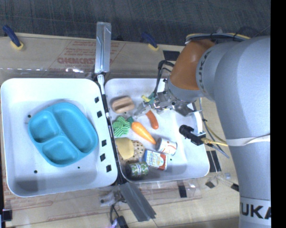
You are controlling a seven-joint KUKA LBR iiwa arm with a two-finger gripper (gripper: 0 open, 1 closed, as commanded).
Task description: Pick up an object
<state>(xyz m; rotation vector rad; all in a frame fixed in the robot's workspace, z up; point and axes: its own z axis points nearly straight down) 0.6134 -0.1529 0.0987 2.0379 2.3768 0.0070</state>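
The gripper hung over the right bin, at 12 o'clock from the carrot; I could not tell its state.

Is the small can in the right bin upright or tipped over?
Tipped: the small can lies on its side on the right bin floor, one round end facing right.

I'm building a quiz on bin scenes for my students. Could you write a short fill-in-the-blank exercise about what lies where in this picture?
1. The blue divided tray lies in the ____ bin as the camera sees it.
2. The carrot has an orange body and a ____ leafy top.
3. The arm has an ____ band above its wrist.
4. The hot dog bun lies in the same bin as the ____.

Missing words: left; green; orange; carrot
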